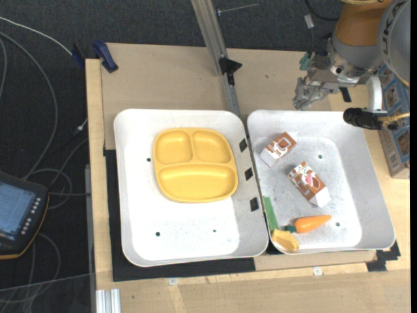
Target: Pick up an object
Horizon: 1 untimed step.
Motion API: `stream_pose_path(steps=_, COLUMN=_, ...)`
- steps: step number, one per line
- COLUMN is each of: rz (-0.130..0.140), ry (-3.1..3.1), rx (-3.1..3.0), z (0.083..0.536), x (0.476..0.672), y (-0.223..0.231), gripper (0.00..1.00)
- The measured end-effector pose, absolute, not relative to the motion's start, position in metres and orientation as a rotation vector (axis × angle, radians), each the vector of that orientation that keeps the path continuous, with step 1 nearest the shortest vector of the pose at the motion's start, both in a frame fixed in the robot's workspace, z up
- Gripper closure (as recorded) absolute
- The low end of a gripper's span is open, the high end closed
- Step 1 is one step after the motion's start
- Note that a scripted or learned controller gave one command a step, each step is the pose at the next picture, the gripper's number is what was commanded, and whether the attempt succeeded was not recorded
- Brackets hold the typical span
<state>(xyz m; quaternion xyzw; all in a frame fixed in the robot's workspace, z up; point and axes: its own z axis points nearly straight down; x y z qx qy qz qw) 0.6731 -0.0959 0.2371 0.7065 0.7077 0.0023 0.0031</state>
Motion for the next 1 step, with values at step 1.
stream_pose_path(steps=1, rz=0.009, ry=2.218, rx=2.214, z=0.2927, x=0.6747, y=-0.0955, gripper=1.00)
